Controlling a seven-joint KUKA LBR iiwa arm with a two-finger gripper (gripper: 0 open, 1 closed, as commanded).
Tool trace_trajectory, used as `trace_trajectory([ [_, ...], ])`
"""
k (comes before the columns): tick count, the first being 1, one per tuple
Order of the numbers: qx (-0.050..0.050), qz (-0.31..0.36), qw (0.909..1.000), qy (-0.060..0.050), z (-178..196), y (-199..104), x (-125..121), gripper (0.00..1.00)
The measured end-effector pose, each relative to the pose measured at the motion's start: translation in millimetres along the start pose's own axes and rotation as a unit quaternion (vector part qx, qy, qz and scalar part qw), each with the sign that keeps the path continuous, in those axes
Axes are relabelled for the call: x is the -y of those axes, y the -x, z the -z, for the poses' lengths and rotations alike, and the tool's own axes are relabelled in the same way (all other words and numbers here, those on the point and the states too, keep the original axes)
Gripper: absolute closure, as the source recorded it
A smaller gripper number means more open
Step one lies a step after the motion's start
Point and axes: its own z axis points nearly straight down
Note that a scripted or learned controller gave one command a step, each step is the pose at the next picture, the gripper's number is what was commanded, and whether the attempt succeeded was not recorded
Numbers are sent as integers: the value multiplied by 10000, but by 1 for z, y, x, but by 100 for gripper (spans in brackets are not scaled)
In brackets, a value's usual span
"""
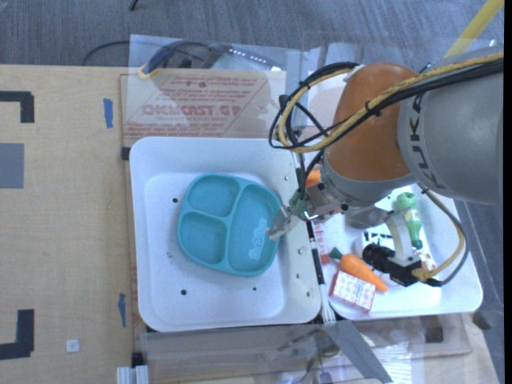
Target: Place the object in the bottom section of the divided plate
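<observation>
While poised at the right rim of the divided plate (228, 226): grasp unreadable

Stretched in from the right, across the right bin (460, 290), with the grey arm (464, 134) and its orange band (372, 118) hiding much of that bin's far half. Ending in the gripper (282, 224), low over the seam (318, 282) between the two bins and pointing left onto the plate's right edge. Impossible to tell whether clenched, released or grasping anything. Equally impossible to tell whether touching the plate or just above it.

Lying flat in the left bin (156, 286), somewhat right of its middle: the teal plate, split by low ridges into three sections. Largest section on the right, next to the gripper; two smaller ones on the left, one toward the far side, one toward the near side.

Gathered in the near part of the right bin, apart from the plate and across the seam from it: an orange carrot (360, 269) lying at a slant; just beside it on the near side, a red and white box (353, 291); farther and to the right, a green and white thing (412, 226), too blurred to name. Unable to say which of these, if any, counts as the thing to be placed.

Beyond the far edge of the left bin, lying flat: a pale sheet with red lettering (200, 106). Left of the bins, a brown board (56, 214) with black marks and small strips of blue tape (108, 112). Farthest away, grey floor (360, 6)
</observation>
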Motion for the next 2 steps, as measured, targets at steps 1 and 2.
trace_trajectory([
  [1, 0, 0, 10000, 0, 0, 0, 0, 0],
  [2, 0, 0, 10000, 0, 0, 0, 0, 0],
])
